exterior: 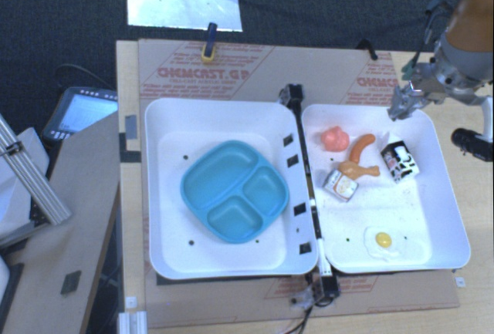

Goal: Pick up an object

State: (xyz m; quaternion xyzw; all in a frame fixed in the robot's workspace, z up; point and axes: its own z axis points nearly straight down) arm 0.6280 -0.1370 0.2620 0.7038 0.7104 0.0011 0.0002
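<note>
Gripper (402, 105) over the far rim of the right bin (451, 236), nothing seen between its tips; open or clenched, cannot tell. Nearest in that bin: black-and-white carton (399, 161), orange sausage (360, 146), pink lump (335, 138). Beyond: small can (340, 184) touching a tan piece (357, 169); fried egg (383, 241) near the front. Left bin (166, 247): blue divided plate (234, 190).

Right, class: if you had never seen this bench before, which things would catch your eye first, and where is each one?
The big blue divided plate stands out first, lying alone in the left bin. Next come the small toys in the right bin: a pink lump, an orange sausage, a black-and-white carton and a fried egg near the front. The claw hangs over that bin's far right corner.
</note>
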